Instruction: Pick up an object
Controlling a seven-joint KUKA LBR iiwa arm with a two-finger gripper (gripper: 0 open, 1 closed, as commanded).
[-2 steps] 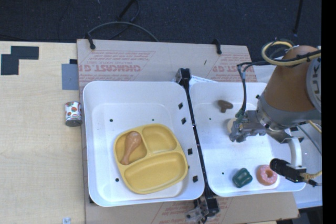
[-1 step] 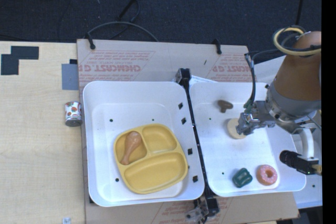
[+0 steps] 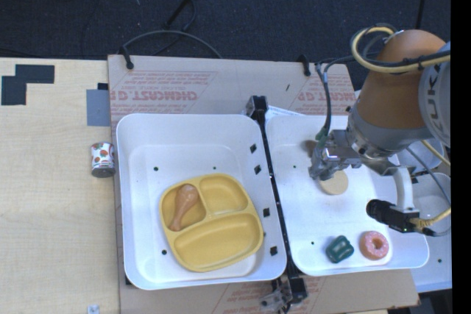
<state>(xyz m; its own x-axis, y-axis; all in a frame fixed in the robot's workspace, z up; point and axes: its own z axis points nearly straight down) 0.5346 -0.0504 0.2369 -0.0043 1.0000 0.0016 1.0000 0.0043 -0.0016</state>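
Two white bins on table. Claw point(image 3: 328, 171) low in right bin point(image 3: 294, 232), over tan disc point(image 3: 335, 184). Grip state unclear.

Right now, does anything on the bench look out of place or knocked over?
One thing: a small can lies on its side on the bench, just outside the left bin. The yellow tray sits askew in that bin.

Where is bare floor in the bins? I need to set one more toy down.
Right bin: bare between the divider and the tool, down to the green block. Crowded by the donut and tan disc. Left bin: bare strip behind the yellow tray.
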